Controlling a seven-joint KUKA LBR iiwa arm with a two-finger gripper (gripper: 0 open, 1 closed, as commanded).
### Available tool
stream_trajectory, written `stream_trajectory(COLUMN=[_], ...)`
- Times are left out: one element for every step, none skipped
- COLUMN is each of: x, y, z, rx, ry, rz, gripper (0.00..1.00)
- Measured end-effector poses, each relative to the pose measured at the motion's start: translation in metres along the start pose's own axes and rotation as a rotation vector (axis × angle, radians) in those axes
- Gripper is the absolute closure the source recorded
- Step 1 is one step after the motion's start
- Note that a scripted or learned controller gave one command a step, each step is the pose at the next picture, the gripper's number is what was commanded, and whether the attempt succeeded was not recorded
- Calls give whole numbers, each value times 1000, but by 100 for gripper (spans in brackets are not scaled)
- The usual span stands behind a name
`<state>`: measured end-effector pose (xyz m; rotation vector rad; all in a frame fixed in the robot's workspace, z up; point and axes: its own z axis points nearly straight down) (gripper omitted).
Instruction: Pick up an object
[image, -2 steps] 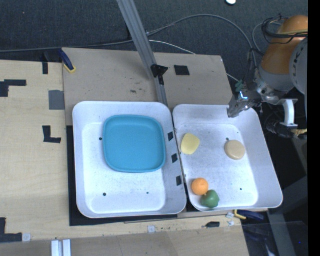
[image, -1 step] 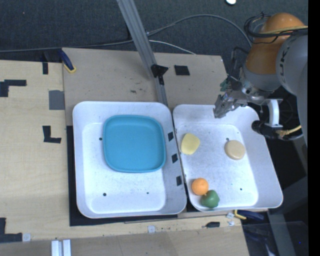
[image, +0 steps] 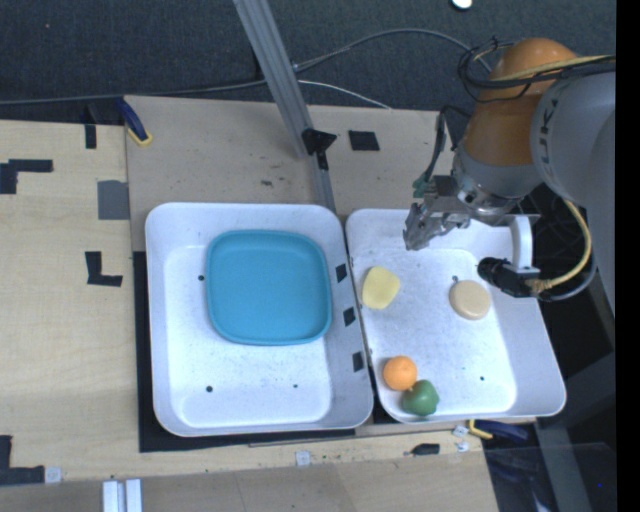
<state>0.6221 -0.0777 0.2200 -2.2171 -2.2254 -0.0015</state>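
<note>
gripper: (image: 418, 238) upper-middle right of frame, hanging over the back part of the right bin; finger spread too small and dark to read, cannot tell
held: nothing visible at the tips; no object under or against them
arm: grey body with orange band, upper right corner, reaching in from the right edge
right bin: (image: 520, 395) white, shallow, lower right; holds all four loose objects
yellow piece: (image: 380, 288) nearest to the tool, just below and left of it, near the bin's left wall, apart from the tips
cream round piece: (image: 470, 299) right-centre of the bin, below and right of the tool
orange ball: (image: 399, 373) front of the bin, touching the green piece
green piece: (image: 420, 398) front edge, just beside the ball
left bin: (image: 165, 300) centre-left; blue plate (image: 268, 286) lies flat in it
progress: pick not done; everything lies in the bins
left to do: choose a target, descend, close, lift; yellow piece looks like the likeliest target
</note>
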Motion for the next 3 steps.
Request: stream_trajectory(x=[59,103,146], y=[-10,-29,-37], z=[-3,4,-1], rx=[1,1,1], ry=[0,0,0], rz=[-1,0,0], gripper=[100,100,100])
